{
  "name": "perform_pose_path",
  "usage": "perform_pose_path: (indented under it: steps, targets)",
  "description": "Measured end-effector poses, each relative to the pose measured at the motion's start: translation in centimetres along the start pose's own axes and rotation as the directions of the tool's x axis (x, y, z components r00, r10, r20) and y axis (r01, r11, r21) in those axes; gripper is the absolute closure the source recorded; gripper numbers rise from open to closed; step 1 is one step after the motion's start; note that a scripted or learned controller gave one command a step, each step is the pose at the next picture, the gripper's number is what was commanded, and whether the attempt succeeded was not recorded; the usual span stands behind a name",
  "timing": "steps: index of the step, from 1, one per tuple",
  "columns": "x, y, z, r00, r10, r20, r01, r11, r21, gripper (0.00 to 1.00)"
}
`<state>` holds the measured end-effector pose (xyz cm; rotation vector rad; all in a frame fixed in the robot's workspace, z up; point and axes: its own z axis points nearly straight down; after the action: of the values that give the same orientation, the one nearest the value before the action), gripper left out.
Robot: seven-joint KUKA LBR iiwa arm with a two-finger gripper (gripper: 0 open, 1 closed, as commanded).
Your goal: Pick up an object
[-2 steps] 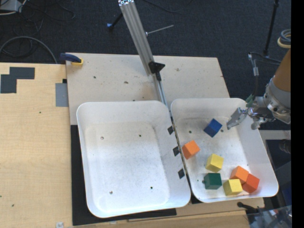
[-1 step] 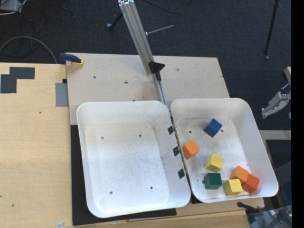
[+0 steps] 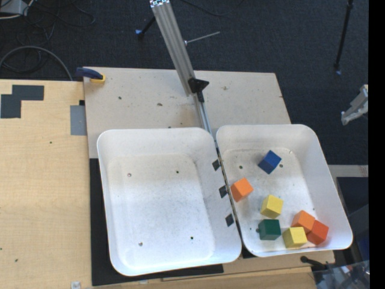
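At the right edge of the view a small, pale grey, angular part of the arm (image 3: 355,108) pokes in, tilted, with its lower end pointing down and to the left. It looks like the claw end, but so little of it is in frame, and at such a small size, that its make and state cannot be read. It hangs well off to the right of the desk, apart from everything on it and touching nothing.

Bright, even overhead light here; both white bins (image 3: 157,138) glow almost washed out, shadows are faint, the far floor (image 3: 271,29) is dim, and focus seems slightly soft.
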<state>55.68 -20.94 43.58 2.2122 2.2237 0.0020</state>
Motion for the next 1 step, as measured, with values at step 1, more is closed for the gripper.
perform_pose_path:
  steps: [1]
  targets:
    - [3.43, -4.77, 5.41, 1.0, 0.001, -0.006, -0.001, 1.0, 0.013, 0.0]
